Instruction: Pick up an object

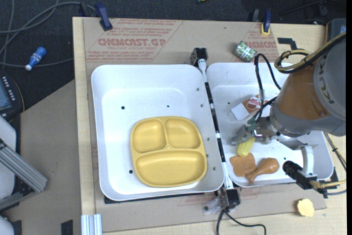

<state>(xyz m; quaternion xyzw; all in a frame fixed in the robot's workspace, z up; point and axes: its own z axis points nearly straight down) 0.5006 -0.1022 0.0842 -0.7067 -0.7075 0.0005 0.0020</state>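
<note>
The arm reaches in from the right, its orange band above the right bin [220, 75]. The pincer [246, 134] hangs low over that bin's middle, just above a small yellow piece [245, 146]; whether it is wide, narrow or holding anything cannot be told. Just below the yellow piece lies a tan drumstick-shaped toy [254, 166], near the bin's front edge. A small red and white object [252, 103] and a pale card [238, 111] lie farther back in the same bin. The left bin [110, 85] holds a yellow divided tray [168, 151]. On the table [137, 38] behind the right bin sits a small crumpled can [246, 51], and a yellow lump [305, 207] rests by the front right corner.
</note>
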